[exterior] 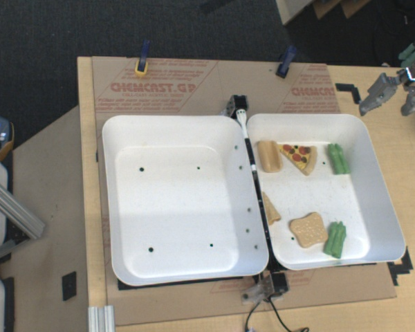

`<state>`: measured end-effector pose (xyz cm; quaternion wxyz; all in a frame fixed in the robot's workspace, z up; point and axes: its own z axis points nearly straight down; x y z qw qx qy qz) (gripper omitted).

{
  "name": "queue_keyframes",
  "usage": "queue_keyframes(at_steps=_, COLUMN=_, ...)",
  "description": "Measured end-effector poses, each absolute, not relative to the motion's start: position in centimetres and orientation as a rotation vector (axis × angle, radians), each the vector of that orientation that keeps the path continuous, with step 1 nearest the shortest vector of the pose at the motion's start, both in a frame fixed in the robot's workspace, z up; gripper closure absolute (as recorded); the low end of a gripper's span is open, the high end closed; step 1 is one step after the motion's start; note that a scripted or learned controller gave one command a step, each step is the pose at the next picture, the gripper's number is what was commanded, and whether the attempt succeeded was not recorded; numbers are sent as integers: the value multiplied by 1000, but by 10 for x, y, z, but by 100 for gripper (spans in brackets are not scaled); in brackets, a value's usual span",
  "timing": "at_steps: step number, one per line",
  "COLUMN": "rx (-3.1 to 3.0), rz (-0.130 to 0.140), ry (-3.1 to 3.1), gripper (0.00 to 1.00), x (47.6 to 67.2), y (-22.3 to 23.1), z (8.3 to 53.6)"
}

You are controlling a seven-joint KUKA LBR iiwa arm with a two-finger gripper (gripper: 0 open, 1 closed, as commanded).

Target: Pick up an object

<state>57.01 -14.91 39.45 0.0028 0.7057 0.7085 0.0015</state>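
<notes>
Down-left of the tool (391, 88), parked off the right bin's (373, 178) far corner with grip state I cannot tell, lie small toy foods; nearest, the green piece (338, 158) looks light, stiff, slick plastic—pinch across its narrow width.

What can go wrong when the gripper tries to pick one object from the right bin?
The toast slice touches a green vegetable, so a grasp may catch both. The small wedge lies against the bin wall, leaving little room. The gripper is far from all objects.
</notes>
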Motion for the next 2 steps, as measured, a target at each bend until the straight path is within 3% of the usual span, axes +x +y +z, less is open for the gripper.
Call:
queue_keyframes(at_steps=1, rx=2231, rz=-6, ry=2216, gripper=0, x=543, y=-225, z=346)
queue_keyframes(at_steps=2, rx=2201, rz=13, ry=2211, gripper=0, x=616, y=-217, z=495)
